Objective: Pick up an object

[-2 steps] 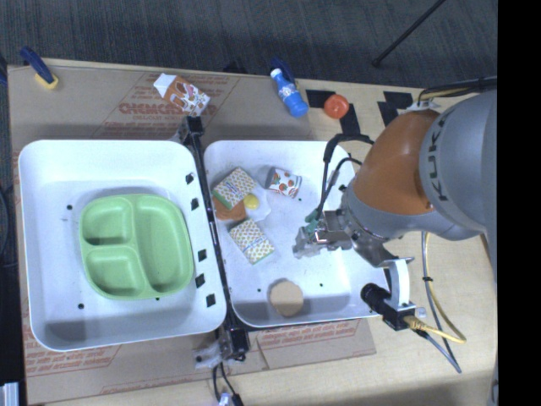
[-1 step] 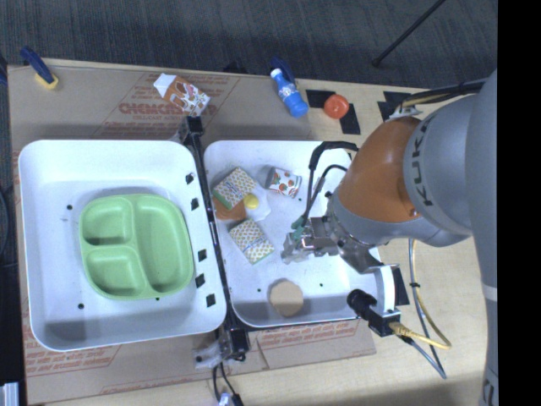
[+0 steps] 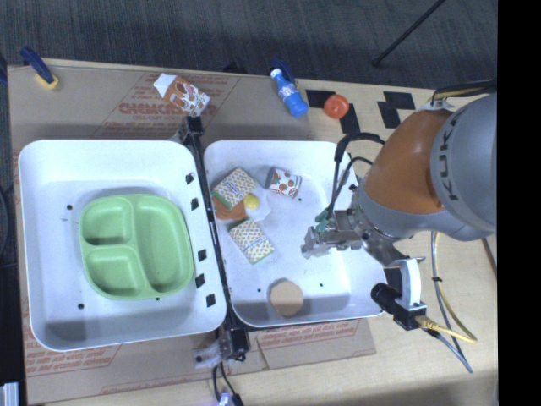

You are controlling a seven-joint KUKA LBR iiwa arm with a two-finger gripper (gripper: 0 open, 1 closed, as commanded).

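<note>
gripper (image 3: 314,242) sits low in the right bin (image 3: 334,155), over bare white floor toward the bin's right side; fingers too blurred & small to read, so can't tell how far apart they are, and nothing is seen between them. nearest obj is a patterned packet (image 3: 251,240) just left of it, lying flat & tilted, not touching the gripper. above that, a second packet (image 3: 234,188) w/ a small yellow piece (image 3: 251,200) at its lower right edge and something orange-brown (image 3: 228,211) under it. small carton (image 3: 285,182) w/ red print lies near the bin's top middle. tan round block (image 3: 286,297) rests near the front wall, below the gripper and apart from it. grey arm w/ orange band (image 3: 406,172) comes in from the right over the bin's rim. left bin (image 3: 42,167) holds a green divided tray (image 3: 135,245), 3 compartments. on the cardboard behind the bins: a blue bottle (image 3: 289,92), an orange ball (image 3: 336,105), a small carton (image 3: 181,94), a blue & yellow clamp (image 3: 39,67) at far left.
</note>
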